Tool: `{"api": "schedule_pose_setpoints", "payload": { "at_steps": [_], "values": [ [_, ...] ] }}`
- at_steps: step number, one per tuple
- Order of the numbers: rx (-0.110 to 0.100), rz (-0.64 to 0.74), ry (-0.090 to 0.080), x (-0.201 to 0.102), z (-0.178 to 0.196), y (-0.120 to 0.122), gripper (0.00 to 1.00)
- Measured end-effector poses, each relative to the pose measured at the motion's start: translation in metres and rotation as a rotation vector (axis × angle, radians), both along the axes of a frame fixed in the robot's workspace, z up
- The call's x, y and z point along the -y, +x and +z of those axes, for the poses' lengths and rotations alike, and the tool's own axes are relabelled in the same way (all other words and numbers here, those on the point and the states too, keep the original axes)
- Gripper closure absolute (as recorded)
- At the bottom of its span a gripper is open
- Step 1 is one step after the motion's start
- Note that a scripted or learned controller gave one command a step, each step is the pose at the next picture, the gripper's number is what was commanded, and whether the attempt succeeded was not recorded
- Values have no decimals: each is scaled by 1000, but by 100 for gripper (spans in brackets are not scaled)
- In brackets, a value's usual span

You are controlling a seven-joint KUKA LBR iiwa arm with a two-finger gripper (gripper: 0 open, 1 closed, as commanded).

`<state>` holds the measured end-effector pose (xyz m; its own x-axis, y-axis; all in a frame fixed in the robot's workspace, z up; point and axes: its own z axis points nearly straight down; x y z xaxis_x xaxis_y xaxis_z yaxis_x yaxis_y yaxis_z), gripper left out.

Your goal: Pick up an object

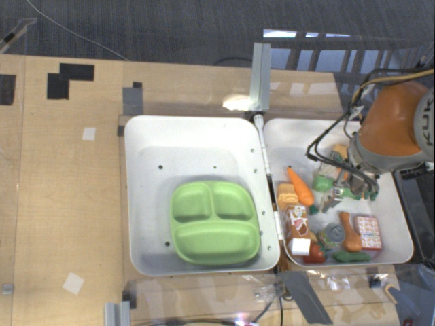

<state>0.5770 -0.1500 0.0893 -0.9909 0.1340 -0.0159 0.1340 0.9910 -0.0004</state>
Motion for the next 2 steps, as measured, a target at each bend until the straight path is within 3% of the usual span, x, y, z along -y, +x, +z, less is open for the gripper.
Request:
{"api": "schedule_pose_setpoints", "payload": {
  "at_steps": [1, 2],
  "values": [
    [-3, -55, 2, 20, -2, 65, 0],
    [7, -49, 0, 19, 10, 69, 100]
  ]
}}
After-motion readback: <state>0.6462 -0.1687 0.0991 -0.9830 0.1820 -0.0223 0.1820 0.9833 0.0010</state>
